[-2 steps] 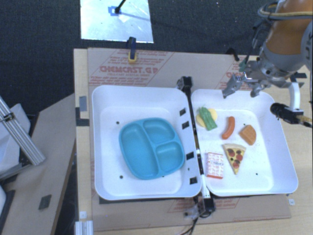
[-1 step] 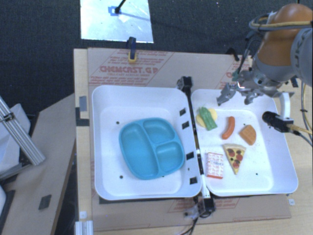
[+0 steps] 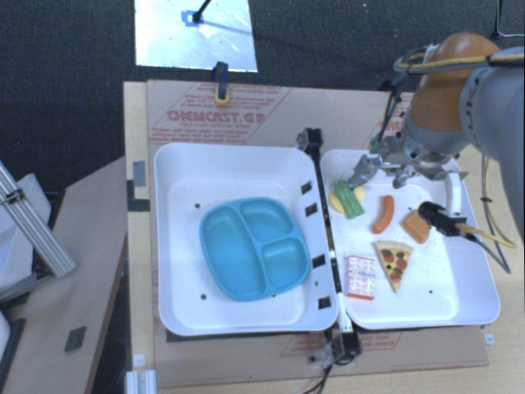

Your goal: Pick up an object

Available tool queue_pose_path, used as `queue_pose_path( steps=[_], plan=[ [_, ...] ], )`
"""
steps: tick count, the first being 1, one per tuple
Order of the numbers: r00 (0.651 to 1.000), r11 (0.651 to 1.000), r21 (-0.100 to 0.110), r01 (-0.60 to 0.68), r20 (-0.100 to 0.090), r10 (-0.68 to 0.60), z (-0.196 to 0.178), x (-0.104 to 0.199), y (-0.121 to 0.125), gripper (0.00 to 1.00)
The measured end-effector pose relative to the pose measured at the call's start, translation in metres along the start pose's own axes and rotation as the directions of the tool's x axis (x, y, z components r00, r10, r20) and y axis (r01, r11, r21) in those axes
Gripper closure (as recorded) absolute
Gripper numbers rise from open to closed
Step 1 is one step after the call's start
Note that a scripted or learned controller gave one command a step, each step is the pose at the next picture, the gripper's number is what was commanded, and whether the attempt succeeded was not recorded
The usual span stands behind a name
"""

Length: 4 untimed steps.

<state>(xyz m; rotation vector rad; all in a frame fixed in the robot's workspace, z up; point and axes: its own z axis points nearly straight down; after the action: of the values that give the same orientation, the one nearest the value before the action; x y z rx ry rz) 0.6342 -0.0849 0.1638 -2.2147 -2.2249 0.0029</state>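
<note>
finds the gripper (image 3: 377,179) above the far end of the right bin (image 3: 459,294), with jaws spread apart and nothing between them. no pick made yet. nearest candidates just below: a green and yellow toy piece (image 3: 346,199), perhaps corn, close to the divider, and a sausage (image 3: 383,213) beside it; further toward the near edge, a brown block (image 3: 416,226), a pizza slice (image 3: 394,263) and a red and white packet (image 3: 360,276). leaves the blue plate (image 3: 250,249) alone in the left bin (image 3: 176,220). risks coming down in the gap between green piece and sausage and closing on air. could also nudge the sausage sideways, being round and liable to roll, or pinch the green piece against the bin wall and skid off. might catch two things at once, given how near together. flat packet and pizza slice likely hard to get under from above. reads "chemcast" in red print on the brown board (image 3: 221,115) under the bins, followed by "g p"; smaller lines beneath too small to read, as with the print on the packet.
</note>
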Motion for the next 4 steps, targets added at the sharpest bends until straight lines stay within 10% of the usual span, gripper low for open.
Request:
queue_pose_path(
  steps=[1,2,4],
  plan=[
    [1.000,1.000,-0.001,-0.003,0.000,0.003,0.042,-0.001,0.003,0.00],
    [1.000,1.000,-0.008,-0.003,0.001,0.003,0.028,-0.001,0.004,1.00],
    [1.000,1.000,-0.008,0.001,0.001,-0.001,-0.048,0.002,0.015,1.00]
  ],
)
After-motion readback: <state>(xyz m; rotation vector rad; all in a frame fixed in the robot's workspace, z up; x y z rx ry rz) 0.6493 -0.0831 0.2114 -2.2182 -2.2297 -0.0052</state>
